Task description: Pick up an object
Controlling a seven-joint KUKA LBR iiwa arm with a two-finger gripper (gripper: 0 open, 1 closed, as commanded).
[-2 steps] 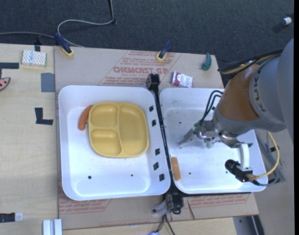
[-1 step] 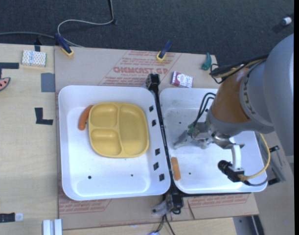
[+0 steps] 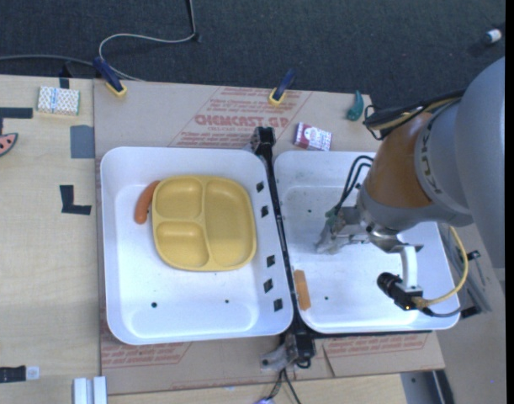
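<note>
The arm's bulk hid much of the right bin (image 3: 324, 314), and the gripper (image 3: 331, 236) hung low over its floor — whether its fingers stood apart or together could not be told. An orange piece (image 3: 302, 289) lay at the bin's 7 o'clock edge, long axis 12-to-6. The floor around it was open.

arm (image 3: 458, 158): I see it cut off at the right edge
sausage (image 3: 142, 203): partly tucked under the yellow plate (image 3: 204, 223)
gripper (image 3: 331, 236): I can't judge its fingers
</note>
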